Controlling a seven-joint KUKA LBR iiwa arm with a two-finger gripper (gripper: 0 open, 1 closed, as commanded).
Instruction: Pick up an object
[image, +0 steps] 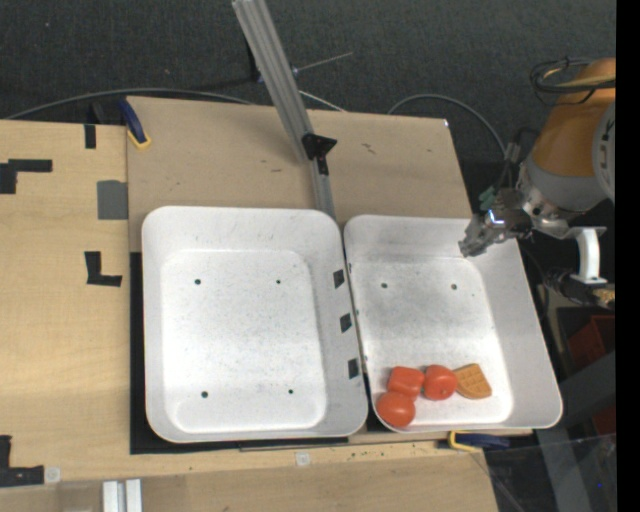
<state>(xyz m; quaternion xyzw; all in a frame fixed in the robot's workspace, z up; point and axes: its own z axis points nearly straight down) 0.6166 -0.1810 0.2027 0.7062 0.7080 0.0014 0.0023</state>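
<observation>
Three red objects and an orange one cluster in the right bin's near corner; the tool (grip too blurred to tell) hangs over its far rim.

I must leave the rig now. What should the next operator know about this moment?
Pincer: over the far right corner of the right bin, with nothing visible in it; open or shut cannot be told.
Things: three red pieces and one orange piece lie clustered at the near edge of the right bin, apart from the pincer.
Done: nothing picked up.
Left: bring the pincer to the cluster, grasp one piece, lift it.
</observation>
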